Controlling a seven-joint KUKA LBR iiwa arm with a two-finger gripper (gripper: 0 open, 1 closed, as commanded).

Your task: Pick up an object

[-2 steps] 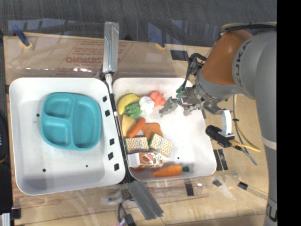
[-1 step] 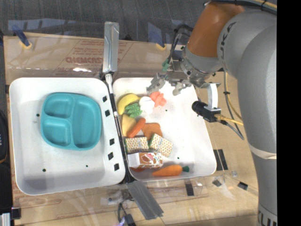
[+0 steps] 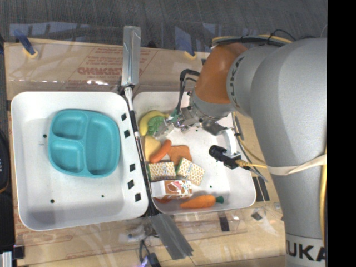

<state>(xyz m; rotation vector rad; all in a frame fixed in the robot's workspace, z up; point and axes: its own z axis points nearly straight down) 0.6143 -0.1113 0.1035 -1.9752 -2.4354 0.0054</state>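
The arm (image 3: 278, 110) is reaching in from the right, bending low over the right bin (image 3: 245, 191). Its gripper (image 3: 179, 118) is hanging just beside the green and yellow toys (image 3: 151, 122); whether it is spread or pressed together, I cannot tell.

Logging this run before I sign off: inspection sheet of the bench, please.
Surface: bench with two white bins, left bin and right bin, side by side.
Job's things: carrot, checkered packets, yellow piece in right bin.
Clutter: teal divided plate in left bin.
Claw: claw low over right bin's far side; grip cannot be judged.
Cables: black cable by the wrist.
Surroundings: dark carpet.
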